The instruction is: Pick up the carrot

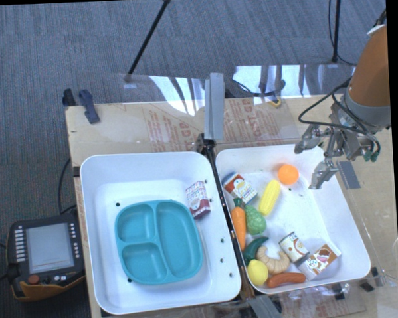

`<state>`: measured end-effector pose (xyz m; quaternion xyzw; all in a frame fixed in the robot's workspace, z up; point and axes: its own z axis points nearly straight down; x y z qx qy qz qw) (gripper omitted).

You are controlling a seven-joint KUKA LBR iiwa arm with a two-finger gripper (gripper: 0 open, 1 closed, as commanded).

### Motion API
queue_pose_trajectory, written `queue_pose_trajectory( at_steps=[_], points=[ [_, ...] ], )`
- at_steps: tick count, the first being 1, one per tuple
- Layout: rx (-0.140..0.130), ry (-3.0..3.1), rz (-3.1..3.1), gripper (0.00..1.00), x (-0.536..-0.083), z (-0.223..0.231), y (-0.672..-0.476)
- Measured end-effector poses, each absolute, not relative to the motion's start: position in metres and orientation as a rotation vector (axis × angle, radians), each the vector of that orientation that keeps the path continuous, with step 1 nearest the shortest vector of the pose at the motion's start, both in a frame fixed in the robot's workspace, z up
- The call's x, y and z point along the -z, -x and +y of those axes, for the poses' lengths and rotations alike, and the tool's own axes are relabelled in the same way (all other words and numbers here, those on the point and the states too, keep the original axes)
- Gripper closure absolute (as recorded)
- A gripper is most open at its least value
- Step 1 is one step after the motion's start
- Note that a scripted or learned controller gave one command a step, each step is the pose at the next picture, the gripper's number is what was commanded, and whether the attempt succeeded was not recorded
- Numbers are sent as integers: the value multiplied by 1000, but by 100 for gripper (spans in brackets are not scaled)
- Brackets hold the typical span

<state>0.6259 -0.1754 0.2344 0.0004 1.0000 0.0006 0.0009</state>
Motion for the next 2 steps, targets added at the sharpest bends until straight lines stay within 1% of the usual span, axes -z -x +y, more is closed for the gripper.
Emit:
queue_pose_trajectory(
  at_steps=[1,2],
  points=[
    [-4,166,3139,0,-86,-210,-609],
    [-2,-171,3133,0,-89,-199,-643]
  ],
)
